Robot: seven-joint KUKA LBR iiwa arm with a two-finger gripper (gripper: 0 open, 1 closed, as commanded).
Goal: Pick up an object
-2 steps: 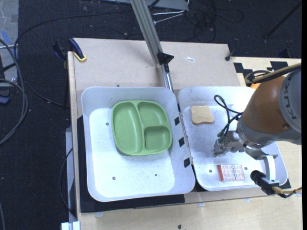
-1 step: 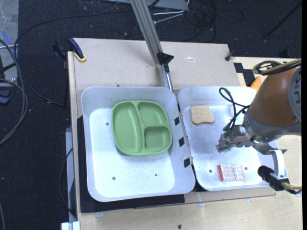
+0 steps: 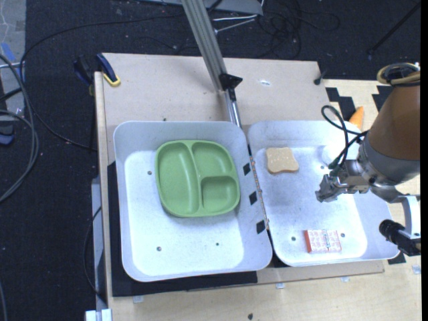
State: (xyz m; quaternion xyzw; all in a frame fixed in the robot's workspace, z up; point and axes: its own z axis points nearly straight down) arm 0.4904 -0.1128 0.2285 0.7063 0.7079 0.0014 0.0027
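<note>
Seen from above, two shallow white bins sit side by side on a pale wooden bench, the left bin and the right bin meeting along a central seam marked with small black tabs. The left bin carries one item: a green divided plate with three compartments, lying flat in the bin's upper middle. The right bin carries two items, well apart from each other: one tan slice of toast near the upper left corner, and one small red-and-white packet lying flat near the lower edge. The single grey arm reaches in from the right, its orange band visible above the wrist, with black cables looping beside it. Its gripper hangs over the middle right of the right bin, between the toast and the packet and touching neither; nothing can be seen between its tips, and whether they are spread or closed cannot be made out from this angle. One slanted metal pole crosses the top of the bench, ending at a black clamp near the bins' seam.
</note>
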